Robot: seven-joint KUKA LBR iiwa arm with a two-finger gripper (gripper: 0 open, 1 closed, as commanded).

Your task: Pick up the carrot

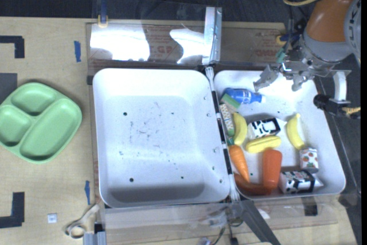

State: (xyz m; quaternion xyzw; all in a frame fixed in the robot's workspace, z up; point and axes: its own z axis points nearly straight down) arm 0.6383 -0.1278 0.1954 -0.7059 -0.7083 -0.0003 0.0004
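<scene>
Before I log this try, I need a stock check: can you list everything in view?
carrot: one, orange, right bin's left edge, near the front
bananas: two, yellow, one right, one left of centre
blue bottle: one, right bin's rear
red-orange cylinder: one, front centre
yellow oblong: one, centre
black-and-white packs: two, centre and front
small dice-like cube: one, right
bins: two, white, side by side
green divided plate: one, bench's left
gripper: one, over right bin's rear, fingers apart
</scene>
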